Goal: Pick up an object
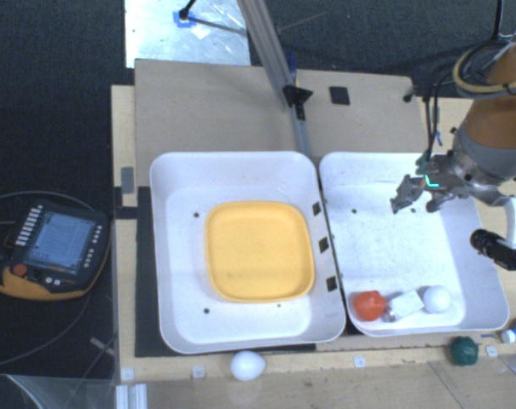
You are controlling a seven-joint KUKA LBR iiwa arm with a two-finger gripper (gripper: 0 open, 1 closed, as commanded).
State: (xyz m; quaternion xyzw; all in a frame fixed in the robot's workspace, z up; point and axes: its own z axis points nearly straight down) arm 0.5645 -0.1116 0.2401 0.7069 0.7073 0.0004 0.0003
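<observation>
Arm: grey with an orange band (pixel 495 113), reaching in from the right, above the far right part of the right bin.
Gripper (pixel 418 196): hangs over the far half of the right bin, its two fingers spread apart and pointing left, with nothing between them; a small green light shows just above it.
Right bin (pixel 360 170): shallow, white, touching the left bin along its left wall; its floor under the gripper is bare.
Red ball (pixel 368 305): in the near left corner of the right bin, close against the near wall.
White piece (pixel 403 304): small and blocky, just right of the red ball, lying between it and the white ball; whether it touches either, I cannot tell.
White ball (pixel 436 298): near wall of the right bin, right of the white piece, well apart from the gripper.
Left bin (pixel 176 228): shallow, white, holding one thing.
Plate (pixel 259 250): yellow, square with rounded corners, lying flat in the middle of the left bin.
Egg (pixel 247 365): white, outside the bins on the bench, just beyond the near edge of the left bin.
Green ball (pixel 463 350): dark, on the bench beyond the near right corner of the right bin.
Pendant (pixel 51 245): a handheld controller with a screen and an orange body, on the dark floor far left of the bins, cable attached.
Pole (pixel 270 45): grey, slanting from the far edge down to the far junction of the two bins.
</observation>
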